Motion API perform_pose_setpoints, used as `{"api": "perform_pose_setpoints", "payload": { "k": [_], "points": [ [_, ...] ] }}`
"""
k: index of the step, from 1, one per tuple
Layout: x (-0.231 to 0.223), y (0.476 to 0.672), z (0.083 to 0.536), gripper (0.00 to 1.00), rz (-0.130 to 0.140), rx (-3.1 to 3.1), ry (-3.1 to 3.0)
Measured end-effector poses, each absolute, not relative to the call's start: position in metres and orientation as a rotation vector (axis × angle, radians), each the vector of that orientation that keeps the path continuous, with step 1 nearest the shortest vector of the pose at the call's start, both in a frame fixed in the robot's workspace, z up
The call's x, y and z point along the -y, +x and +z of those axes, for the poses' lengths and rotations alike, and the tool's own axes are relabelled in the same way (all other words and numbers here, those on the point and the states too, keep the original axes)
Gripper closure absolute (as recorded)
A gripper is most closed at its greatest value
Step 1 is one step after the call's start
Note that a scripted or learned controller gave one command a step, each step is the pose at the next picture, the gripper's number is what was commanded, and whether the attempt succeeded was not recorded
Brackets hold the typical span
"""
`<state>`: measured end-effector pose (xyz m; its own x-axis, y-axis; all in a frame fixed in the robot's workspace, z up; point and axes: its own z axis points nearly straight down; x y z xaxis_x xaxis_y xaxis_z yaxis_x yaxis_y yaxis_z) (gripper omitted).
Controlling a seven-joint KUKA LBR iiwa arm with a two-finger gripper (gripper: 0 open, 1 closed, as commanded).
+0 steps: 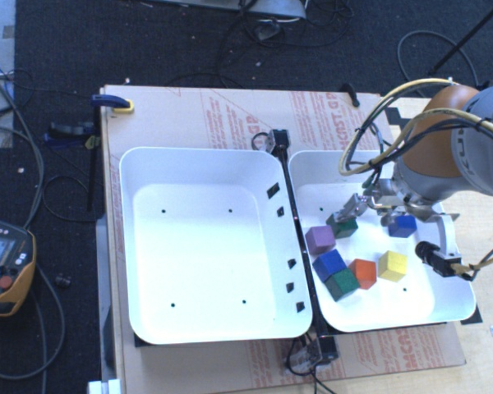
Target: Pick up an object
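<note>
A: Where is the claw (351,213) seen, and what is gripped?

B: It is seen low in the right bin (453,306), right of centre of the frame, by a dark green block (344,226). Whether it is released or clenched cannot be told, and nothing is shown between its fingers.

A: How should the pick be done well?

B: One block should be chosen. The purple block (320,238), blue block (329,263), orange block (364,272) and a lower green block (343,283) are packed together; the yellow block (393,265) is set apart and judged easier.

A: And room?

B: The divider wall lies just left of the cluster. Open floor is left toward the lower right. The left bin (140,167) is well apart.
</note>
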<state>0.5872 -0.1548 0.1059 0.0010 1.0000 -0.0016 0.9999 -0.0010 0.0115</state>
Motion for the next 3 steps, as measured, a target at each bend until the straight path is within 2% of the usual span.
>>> {"api": "perform_pose_setpoints", "payload": {
  "k": [3],
  "points": [
    [0.1545,0.5864,0.1054,0.00,0.009,-2.215,2.213]
  ]
}}
